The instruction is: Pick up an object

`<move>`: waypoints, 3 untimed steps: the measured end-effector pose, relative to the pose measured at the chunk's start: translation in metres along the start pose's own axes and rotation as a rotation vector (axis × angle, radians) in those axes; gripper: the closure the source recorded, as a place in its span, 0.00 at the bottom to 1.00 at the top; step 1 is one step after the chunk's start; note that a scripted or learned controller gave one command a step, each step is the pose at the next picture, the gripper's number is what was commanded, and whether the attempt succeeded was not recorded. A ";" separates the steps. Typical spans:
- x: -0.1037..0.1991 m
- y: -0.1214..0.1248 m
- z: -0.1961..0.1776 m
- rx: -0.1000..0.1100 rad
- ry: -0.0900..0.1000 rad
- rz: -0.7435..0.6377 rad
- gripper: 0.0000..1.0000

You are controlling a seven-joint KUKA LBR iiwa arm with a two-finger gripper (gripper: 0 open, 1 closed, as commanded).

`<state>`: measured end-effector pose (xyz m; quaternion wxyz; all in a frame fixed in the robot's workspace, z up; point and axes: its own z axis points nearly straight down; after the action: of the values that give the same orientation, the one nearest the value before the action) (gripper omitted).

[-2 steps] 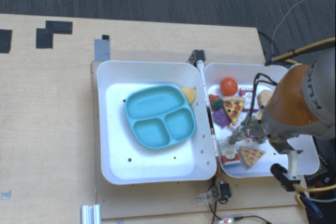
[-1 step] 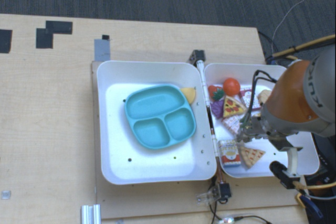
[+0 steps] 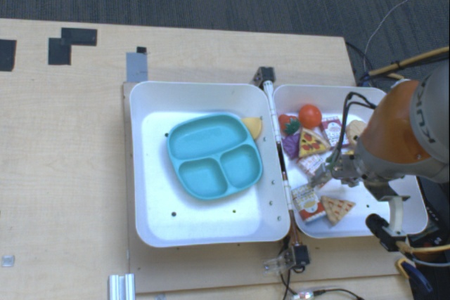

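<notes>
The right bin (image 3: pixel 415 218) holds several toy foods. A red tomato (image 3: pixel 309 114) lies at the back, with a pizza slice (image 3: pixel 311 142) and purple grapes (image 3: pixel 290 145) in front of it. A small red and white carton (image 3: pixel 307 201) and a second pizza slice (image 3: pixel 338 208) lie near the front. My gripper (image 3: pixel 328 173) hangs low over the middle of this bin, between the first pizza slice and the carton. The wrist and orange band (image 3: pixel 394 130) cover the bin's right half. Nothing is visibly held.
The left bin (image 3: pixel 204 225) holds a blue three-part plate (image 3: pixel 214 154) and a yellow piece (image 3: pixel 252 126) by its right wall. A ridge (image 3: pixel 278 151) divides the two bins. Cables (image 3: pixel 295 260) lie at the bench's front edge.
</notes>
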<state>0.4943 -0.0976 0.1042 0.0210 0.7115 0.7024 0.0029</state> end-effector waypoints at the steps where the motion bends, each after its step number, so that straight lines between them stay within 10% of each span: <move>1: 0.005 0.001 -0.009 0.007 0.013 -0.006 1.00; 2: 0.005 0.001 -0.009 0.007 0.013 -0.006 0.00; 3: 0.013 -0.002 0.013 0.013 0.024 -0.014 0.00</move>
<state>0.4933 -0.0853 0.0906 0.0079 0.7067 0.7074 0.0070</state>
